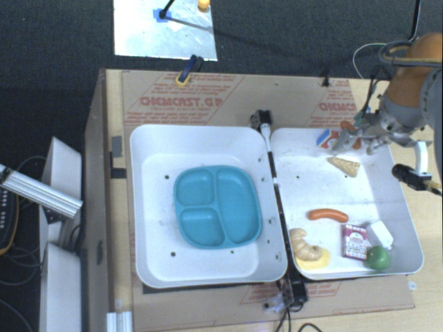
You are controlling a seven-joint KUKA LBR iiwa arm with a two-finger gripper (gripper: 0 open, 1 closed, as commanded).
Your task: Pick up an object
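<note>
A: Which obj is it going for?

B: Prob the blue item [324, 138] or the orange bit [346, 126] at the far corner of the right bin [408, 234]; gripper [351, 141] sits right over them. Tan wedge [345, 164] lies just beside, nearer the cam.

A: Got anything?

B: Can't tell, too small and cluttered to see if it's clenched or released. Nothing visibly lifted.

A: So progress?

B: Early, I'd judge. Arm's at the bin, pick not confirmed. Grasp and lift still left.

A: Rest of the stuff?

B: Sausage [327, 215], red carton [354, 241], green ball [378, 257] and yellow-tan toy [308, 249] sit at the near end, well apart from the gripper. Blue tray [216, 206] in the left bin [149, 151].
</note>
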